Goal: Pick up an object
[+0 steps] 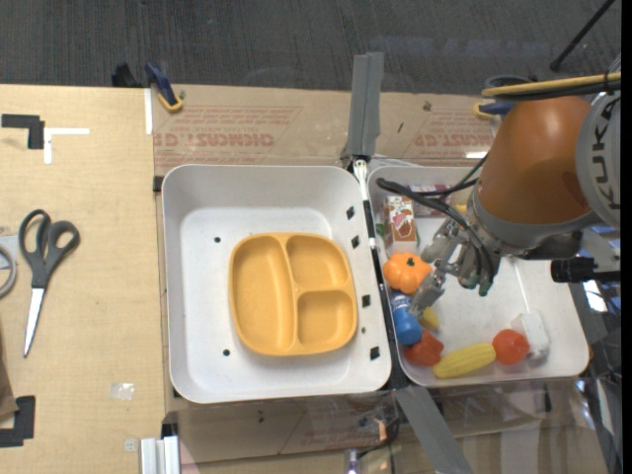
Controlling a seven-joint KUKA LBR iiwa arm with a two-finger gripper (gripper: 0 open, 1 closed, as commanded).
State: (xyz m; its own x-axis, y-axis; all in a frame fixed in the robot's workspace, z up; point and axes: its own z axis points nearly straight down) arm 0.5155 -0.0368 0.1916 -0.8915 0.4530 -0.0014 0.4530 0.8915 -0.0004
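your gripper (433, 286) hangs low in the right bin (563, 358), just beside the orange pumpkin toy (405, 271) at the left wall. finger spread: cannot tell. the toy looks light, hard, smooth and round; grip across its widest middle.

A pair of scissors with black handles (39, 265) lies on the light wooden bench top (89, 363), far to the left of the bins. A small blue clip with a yellow tip (163, 85) sits at the top edge of a flat brown cardboard sheet with red letters (247, 131). A grey strip (365, 102) runs up from between the two bins. Behind the bench the floor is a dark grey carpet (247, 18).
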